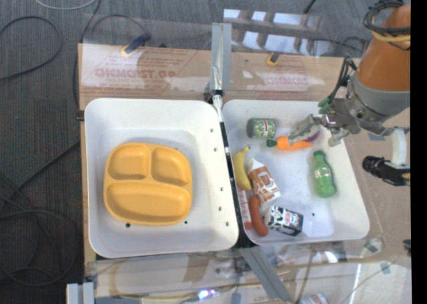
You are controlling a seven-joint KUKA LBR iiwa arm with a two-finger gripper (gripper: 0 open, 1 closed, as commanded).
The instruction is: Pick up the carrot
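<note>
Right, my jaws sit just above the carrot in the right bin — apart or together, I cannot tell — beside the green can.

Grey arm with orange band cut off at right edge; hand fingers too blurred to read; small orange carrot upper end partly covered by hand
</note>
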